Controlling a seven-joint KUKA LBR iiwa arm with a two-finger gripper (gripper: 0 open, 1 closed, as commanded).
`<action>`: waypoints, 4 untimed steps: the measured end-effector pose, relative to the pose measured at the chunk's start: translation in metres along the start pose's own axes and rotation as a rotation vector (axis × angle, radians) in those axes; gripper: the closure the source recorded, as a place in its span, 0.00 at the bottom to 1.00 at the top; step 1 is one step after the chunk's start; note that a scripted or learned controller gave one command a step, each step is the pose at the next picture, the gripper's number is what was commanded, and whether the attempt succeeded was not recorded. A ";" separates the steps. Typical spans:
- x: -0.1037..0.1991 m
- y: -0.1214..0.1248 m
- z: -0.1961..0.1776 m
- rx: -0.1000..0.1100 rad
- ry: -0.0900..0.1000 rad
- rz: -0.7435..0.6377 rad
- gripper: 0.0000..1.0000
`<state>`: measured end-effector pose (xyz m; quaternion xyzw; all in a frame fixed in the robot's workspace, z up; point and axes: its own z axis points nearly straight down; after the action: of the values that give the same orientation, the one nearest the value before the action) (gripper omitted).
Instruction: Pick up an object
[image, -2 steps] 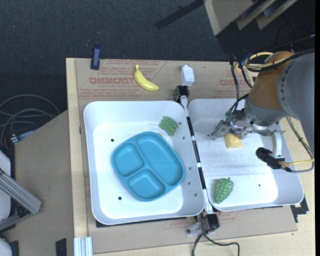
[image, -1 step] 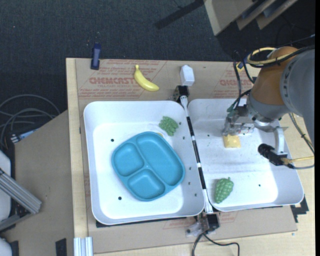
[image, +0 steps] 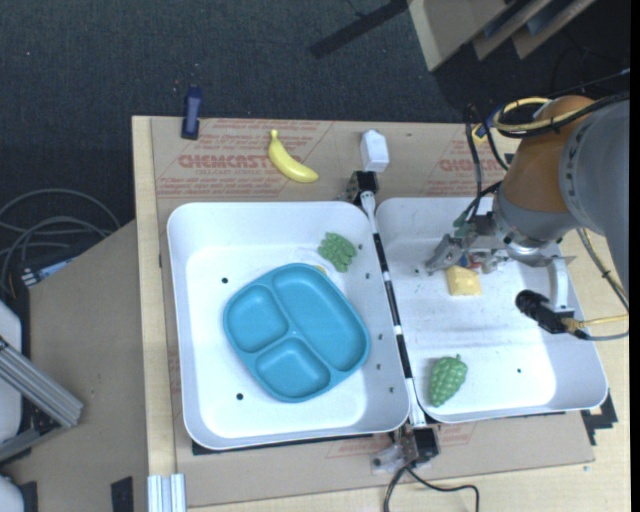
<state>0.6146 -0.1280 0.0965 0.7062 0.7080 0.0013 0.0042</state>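
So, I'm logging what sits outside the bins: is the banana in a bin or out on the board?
Out. The banana lies on the brown board, beyond the left bin's far rim.

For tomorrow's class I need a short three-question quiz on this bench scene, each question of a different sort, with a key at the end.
1. True or false: the banana lies inside the left bin.
2. Multiple choice: what lies just under the gripper in the right bin?
A. a pale yellow block
B. a red ball
C. a blue cup
3. Fill in: the blue tray has ___ compartments.

Key
1. False; it lies on the cardboard behind the bins.
2. A
3. three

A green grape bunch sits in the left bin's far right corner; another green bunch sits near the right bin's front edge.
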 end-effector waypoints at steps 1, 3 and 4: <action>0.000 0.001 -0.010 -0.003 -0.001 -0.001 1.00; 0.010 -0.015 0.011 0.006 0.003 0.003 0.00; 0.010 -0.012 -0.004 -0.005 0.000 0.002 1.00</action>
<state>0.6026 -0.1184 0.0999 0.7069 0.7072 0.0030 0.0062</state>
